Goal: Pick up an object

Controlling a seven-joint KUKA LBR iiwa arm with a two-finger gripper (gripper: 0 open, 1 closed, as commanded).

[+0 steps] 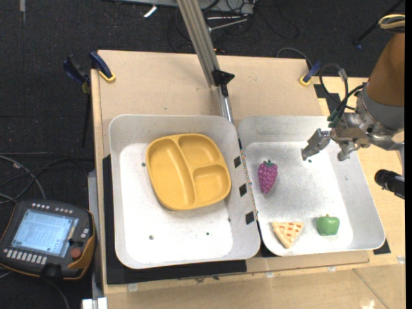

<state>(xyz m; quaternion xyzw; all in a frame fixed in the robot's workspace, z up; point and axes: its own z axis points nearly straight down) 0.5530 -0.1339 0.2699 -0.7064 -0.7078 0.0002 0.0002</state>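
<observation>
Bench is carrying two white bins. Gripper (329,147) is hovering open, gripping nothing, over right bin's (360,237) upper part. Purple grapes (267,175), pizza slice (287,232), green pepper (328,224) are lying below it. Yellow plate (188,170) is sitting in left bin (129,237).

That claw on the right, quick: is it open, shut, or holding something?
Claw: open, fingers spread apart, holding nothing, above the right bin.

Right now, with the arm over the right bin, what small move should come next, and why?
Probably a short move toward the purple grapes, then down. The end effector hangs open above bare floor at the back of the right bin, nothing between its fingers, and the grapes are the nearest toy.
</observation>
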